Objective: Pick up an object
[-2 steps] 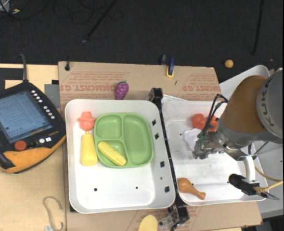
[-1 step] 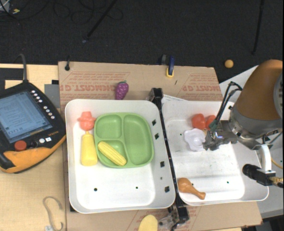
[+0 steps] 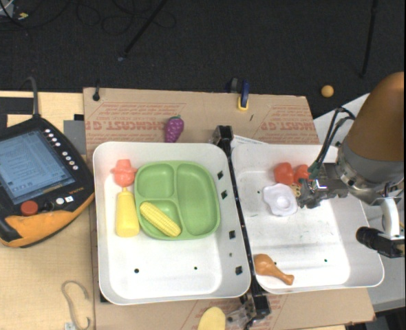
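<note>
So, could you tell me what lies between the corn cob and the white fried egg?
In the camera view, the green divided plate's right side, the left bin's wall, the black clamps joining the bins, then bare floor of the right bin lie between the corn cob and fried egg.

A: How many bins (image 3: 120, 253) were there?
B: Two, side by side.
A: And plates?
B: One green divided plate (image 3: 196, 212), holding one corn cob (image 3: 160, 219).

Green divided plate (image 3: 177, 198), yellow corn (image 3: 160, 219), yellow bottle (image 3: 126, 214), purple grapes (image 3: 173, 128), white bins (image 3: 162, 280), orange-red toy (image 3: 283, 173)
</note>
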You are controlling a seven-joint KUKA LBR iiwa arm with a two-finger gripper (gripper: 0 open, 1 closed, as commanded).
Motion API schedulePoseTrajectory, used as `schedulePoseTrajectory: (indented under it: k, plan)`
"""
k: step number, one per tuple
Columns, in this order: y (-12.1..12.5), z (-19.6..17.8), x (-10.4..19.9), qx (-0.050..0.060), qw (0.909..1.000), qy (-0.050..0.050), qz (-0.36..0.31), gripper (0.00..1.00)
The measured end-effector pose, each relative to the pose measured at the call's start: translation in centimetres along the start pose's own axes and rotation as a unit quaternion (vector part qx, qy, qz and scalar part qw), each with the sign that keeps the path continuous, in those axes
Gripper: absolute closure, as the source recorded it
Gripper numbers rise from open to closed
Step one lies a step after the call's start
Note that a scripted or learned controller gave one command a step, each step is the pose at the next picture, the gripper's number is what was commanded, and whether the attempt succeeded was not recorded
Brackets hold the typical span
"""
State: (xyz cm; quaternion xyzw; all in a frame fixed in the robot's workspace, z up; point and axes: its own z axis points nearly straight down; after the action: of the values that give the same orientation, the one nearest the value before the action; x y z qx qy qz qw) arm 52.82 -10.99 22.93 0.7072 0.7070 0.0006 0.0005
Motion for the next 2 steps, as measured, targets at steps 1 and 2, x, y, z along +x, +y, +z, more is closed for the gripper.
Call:
schedulePoseTrajectory:
  k: [1,2]
  plan:
    - [4.3,-0.8,3.8,0.0,1.0,0.001,-0.002,1.0]
    - [8.9,1.0,5.9,0.001,1.0,0.0,-0.001,1.0]
